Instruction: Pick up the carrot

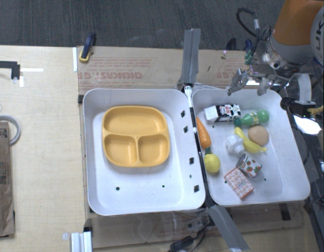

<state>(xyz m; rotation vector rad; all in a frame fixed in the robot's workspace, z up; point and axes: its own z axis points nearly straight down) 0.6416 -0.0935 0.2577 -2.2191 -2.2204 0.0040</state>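
from the camera view, the cardboard sheet (151,67) lying on the bench (35,140) behind the bins carries red printing that appears upside down and reversed; its letters are too faint to read with confidence. a brown paper bag (1,182) at the far left edge is cut off by the frame and bears small dark print that is too small to make out. in the right bin (288,188), a small white carton with black cow-like patches (222,112) lies on its side, and two little juice cartons (244,175) with red and orange fruit pictures lie near the front; their wording is not legible.

the carrot (203,133) lies in the right bin, tight against its left wall, pointing away from the camera, with a yellow lemon (212,163) just beside its near end. a green bottle (252,118), a tan round thing (258,135), a banana (250,144) and a whitish lump (234,146) crowd together in the middle of that bin; the lump is hard to identify.

the left bin (98,193) holds a yellow divided plate (135,136).

the jaws (252,84) hang above the back rim of the right bin, well apart from the carrot, spread open with nothing between the fingers. the arm's upper part is cut off at the top right corner.
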